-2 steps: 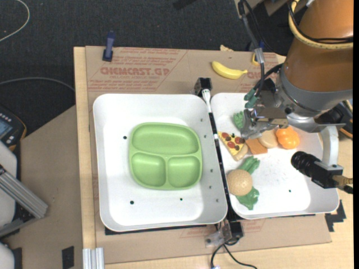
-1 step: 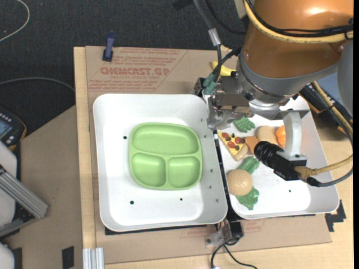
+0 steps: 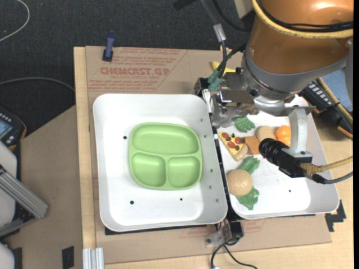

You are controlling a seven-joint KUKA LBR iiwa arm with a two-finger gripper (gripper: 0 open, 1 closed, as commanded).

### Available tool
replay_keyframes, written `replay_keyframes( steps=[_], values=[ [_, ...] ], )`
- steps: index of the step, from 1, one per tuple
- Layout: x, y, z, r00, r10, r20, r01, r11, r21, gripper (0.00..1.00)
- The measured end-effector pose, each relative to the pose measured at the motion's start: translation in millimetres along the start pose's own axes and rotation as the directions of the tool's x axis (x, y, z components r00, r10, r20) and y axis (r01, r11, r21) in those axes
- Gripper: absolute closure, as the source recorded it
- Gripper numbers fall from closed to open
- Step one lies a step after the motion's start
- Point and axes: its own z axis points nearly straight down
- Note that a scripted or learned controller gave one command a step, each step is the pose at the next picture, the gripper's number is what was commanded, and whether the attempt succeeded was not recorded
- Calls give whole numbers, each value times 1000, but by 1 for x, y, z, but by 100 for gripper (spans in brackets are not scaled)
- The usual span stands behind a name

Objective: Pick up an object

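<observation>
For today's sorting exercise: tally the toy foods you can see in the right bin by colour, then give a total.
Green pieces: 3
Orange fruit: 1
Tan pieces: 2
Pizza slice, multicoloured: 1
Total: 7; the arm may hide more.

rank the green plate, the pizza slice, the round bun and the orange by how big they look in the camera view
Largest to smallest:
1. green plate
2. pizza slice and round bun, too alike to separate
3. orange, partly hidden by the arm, so its place is unsure
</observation>
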Motion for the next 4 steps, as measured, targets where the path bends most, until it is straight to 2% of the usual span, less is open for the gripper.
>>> replay_keyframes(
  steps=[1,2,3,4],
  values=[
    [0,1,-10,1000,-1,0,1,1000,-3,100],
    [-62,29,77,1000,9,3,-9,1000,14,100],
    [-58,29,62,1000,2,0,-2,1000,2,100],
    [-58,30,51,1000,2,0,-2,1000,0,100]
  ],
)
